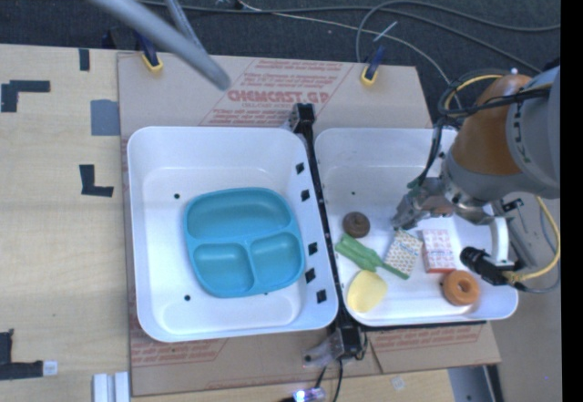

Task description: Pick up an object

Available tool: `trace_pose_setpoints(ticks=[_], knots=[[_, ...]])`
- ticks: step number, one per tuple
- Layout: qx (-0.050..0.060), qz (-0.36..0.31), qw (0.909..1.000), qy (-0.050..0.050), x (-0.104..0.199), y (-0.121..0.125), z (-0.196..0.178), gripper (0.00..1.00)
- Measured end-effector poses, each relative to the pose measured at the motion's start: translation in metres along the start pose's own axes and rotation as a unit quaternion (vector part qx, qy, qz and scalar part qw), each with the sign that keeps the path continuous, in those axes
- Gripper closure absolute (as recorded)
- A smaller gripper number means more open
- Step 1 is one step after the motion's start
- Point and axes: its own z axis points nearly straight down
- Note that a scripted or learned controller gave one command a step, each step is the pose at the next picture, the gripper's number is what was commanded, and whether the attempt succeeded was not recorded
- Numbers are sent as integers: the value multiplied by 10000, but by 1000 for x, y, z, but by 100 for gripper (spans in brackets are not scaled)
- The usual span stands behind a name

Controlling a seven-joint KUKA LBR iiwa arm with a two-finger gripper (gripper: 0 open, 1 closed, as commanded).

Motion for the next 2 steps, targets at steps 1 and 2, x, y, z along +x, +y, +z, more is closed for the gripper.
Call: trace_pose_setpoints(ticks=[1,2], knots=[[-20,9,10000,-2,3,-1,-42,100],[-24,10,10000,-4,1,-4,-84,100]])
